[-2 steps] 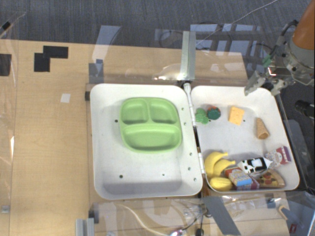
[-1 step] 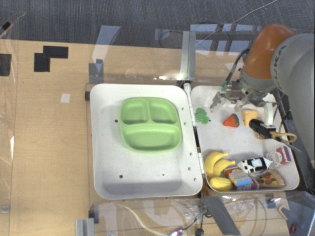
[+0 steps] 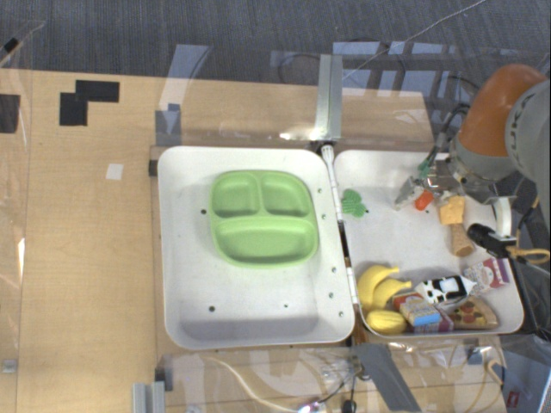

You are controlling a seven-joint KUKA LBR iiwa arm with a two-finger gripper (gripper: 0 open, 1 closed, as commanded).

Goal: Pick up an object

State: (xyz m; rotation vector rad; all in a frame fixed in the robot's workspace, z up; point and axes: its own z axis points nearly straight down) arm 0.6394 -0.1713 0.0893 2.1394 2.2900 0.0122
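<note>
My gripper (image 3: pixel 415 191) hangs low over the upper right part of the right bin (image 3: pixel 379 239), reaching in from the right under the orange-banded wrist (image 3: pixel 495 110). A small orange item (image 3: pixel 422 201) lies right at its tip; whether it is gripped is unclear. A small green leafy piece (image 3: pixel 352 202) lies to the left of the gripper near the bin divider. Two tan blocks (image 3: pixel 452 211) (image 3: pixel 463 242) rest just to the right of the gripper.
The left bin (image 3: pixel 185 299) holds a green divided plate (image 3: pixel 263 217). Along the right bin's front edge lie yellow bananas (image 3: pixel 383 286), a black-and-white toy (image 3: pixel 444 289), a small box (image 3: pixel 424 313) and a pink-white packet (image 3: pixel 491 272).
</note>
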